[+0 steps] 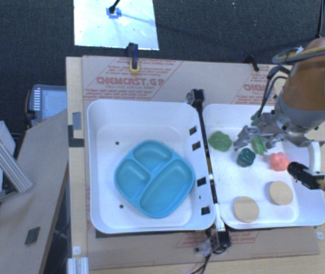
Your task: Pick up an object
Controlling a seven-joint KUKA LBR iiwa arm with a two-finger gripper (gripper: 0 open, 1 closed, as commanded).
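Camera view: the arm, cut off at the frame's right edge, lowers its claw [252, 137] into the right bin [316, 210] among green pieces, just above a dark teal object [246, 157]. How far the claw is open cannot be told; a leafy green object [259, 145] is partly hidden beneath it.

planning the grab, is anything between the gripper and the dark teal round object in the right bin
Nothing visible does. The gripper hangs just above the dark teal round object, with bare white bin floor between; the light green lump sits off to its left.
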